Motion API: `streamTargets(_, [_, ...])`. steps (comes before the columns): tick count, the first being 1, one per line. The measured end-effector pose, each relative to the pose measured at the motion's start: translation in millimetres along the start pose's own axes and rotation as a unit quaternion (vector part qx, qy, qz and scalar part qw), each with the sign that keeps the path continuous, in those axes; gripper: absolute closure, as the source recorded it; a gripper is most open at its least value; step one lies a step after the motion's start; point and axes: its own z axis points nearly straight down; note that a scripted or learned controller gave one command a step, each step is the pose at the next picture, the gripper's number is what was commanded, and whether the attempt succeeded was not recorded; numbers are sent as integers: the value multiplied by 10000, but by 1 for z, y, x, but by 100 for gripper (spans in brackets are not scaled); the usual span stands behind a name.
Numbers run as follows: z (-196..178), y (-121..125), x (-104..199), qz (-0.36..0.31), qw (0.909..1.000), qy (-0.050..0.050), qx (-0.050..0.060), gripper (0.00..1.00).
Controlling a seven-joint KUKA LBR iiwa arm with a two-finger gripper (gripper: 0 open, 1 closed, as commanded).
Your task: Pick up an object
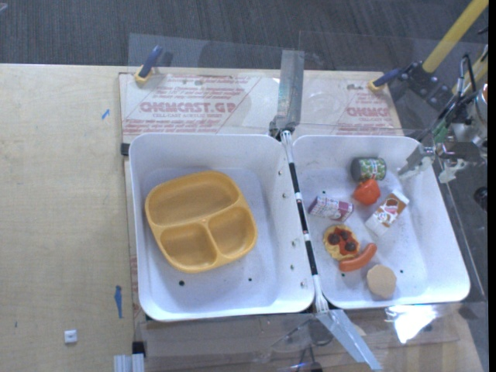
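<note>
The right bin (pixel 434 246) holds several small toy foods: a dark green can (pixel 368 167), a red pepper-like piece (pixel 367 191), a white and orange carton (pixel 387 211), a small can lying on its side (pixel 330 207), a pizza slice (pixel 341 241), a sausage (pixel 357 258) and a tan round bun (pixel 380 280). My gripper (pixel 428 166) hangs over the bin's far right corner, to the right of the green can. It looks open, and nothing sits between its fingers.
A yellow divided plate (pixel 200 219) lies in the left bin (pixel 139 208). A ridge (pixel 298 208) separates the two bins. Cables and a yellow bar (pixel 457 29) crowd the far right beside the arm.
</note>
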Motion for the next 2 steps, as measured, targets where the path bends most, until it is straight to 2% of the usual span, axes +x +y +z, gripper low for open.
streamTargets(1, [134,9,19,-120,9999,-21,-69,0])
streamTargets(2, [153,47,-11,-799,9965,-89,-206,0])
